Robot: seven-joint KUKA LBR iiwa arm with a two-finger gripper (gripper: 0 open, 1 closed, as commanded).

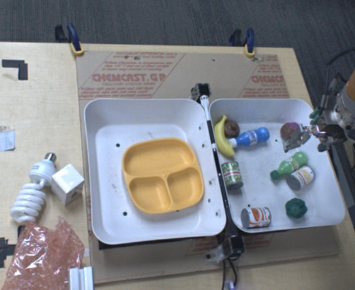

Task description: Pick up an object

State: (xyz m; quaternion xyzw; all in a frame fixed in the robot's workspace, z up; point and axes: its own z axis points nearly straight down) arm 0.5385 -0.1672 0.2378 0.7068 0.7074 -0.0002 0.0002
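The right bin (322, 205) holds several small items: a banana (221, 140), a brown round piece (232, 128), a blue bottle (253, 137), a green bottle (288, 165), a small tilted can (302, 177), a green-labelled can (231, 176), a red-labelled can (257, 217) and a dark green lump (296, 208). A purple round object (290, 129) lies at the bin's upper right. My gripper (300, 136) reaches in from the right edge and sits right against this purple object, partly covering it. I see nothing lifted clear of the bin floor.
The left bin (105, 210) holds a yellow divided plate (163, 175). Outside the bins at the left lie a spiral light bulb (32, 192), a white cube (67, 183) and crumpled pink plastic (41, 258). The arm body (352, 101) stands over the right bin's right rim.
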